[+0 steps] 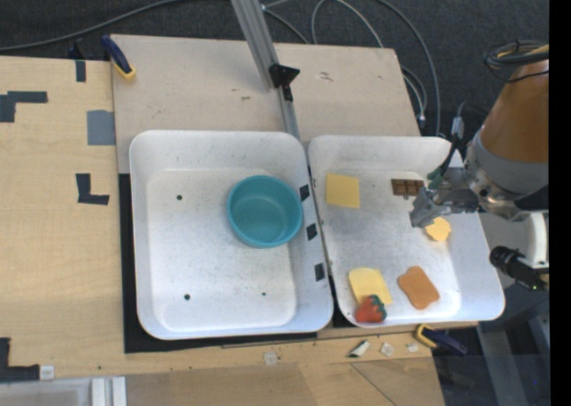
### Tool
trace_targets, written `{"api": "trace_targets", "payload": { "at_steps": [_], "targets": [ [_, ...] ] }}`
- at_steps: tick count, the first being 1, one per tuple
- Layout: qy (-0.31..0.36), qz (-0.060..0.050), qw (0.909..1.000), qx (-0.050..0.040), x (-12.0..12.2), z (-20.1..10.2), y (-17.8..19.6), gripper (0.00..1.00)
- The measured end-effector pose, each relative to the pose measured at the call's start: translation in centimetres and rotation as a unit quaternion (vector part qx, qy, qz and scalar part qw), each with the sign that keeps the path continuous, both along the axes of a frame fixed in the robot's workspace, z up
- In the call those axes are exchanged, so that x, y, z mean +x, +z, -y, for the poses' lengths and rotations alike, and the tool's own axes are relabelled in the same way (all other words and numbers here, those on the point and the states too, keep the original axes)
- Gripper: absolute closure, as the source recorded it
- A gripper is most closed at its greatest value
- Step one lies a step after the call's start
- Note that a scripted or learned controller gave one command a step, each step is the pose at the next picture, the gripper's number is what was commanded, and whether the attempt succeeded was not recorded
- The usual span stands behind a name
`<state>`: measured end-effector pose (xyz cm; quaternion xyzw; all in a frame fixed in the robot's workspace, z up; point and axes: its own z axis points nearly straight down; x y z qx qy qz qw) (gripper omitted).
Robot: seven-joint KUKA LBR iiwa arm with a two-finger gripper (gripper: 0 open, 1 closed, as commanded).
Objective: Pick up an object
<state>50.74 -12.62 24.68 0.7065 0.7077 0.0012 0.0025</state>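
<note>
One small yellow block (438, 231) in the right bin (473, 306) lies just beside and below-right of the gripper (425, 210); the brown chocolate piece (407, 186) sits just up-left of it; whether the tool is open or closed I cannot tell.

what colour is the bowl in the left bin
Teal blue; the bowl shows plainly in the camera view.
</note>
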Motion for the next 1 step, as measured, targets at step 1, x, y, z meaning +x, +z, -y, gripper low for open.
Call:
{"api": "trace_targets", "payload": {
  "at_steps": [1],
  "targets": [
    [0.003, -0.003, 1.0000, 0.0016, 2.87, -5.77, -0.41, 1.00]
  ]
}}
